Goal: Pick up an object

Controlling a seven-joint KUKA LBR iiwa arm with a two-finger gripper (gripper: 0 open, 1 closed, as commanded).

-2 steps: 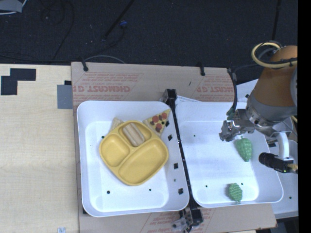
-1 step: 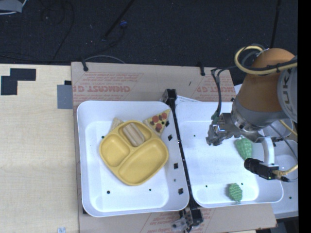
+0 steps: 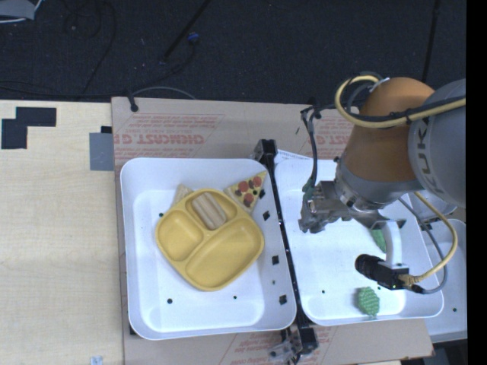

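Progress: nothing lifted; judged early, grasp yet to come.
Gripper (image 3: 313,220): low over right bin (image 3: 327,310), upper left part; whether open or closed, cannot tell; nothing seen in it.
Candidates, right bin: green knobbly object (image 3: 368,301) near front edge; green strip (image 3: 378,239) beside arm.
Left bin (image 3: 152,310): yellow divided plate (image 3: 211,240), toy pizza slice (image 3: 248,190) touching its far rim.
Left to do: reach an object, close on it, raise it.
Writing: red print on cardboard (image 3: 190,131) under bins, upside down, not readable.
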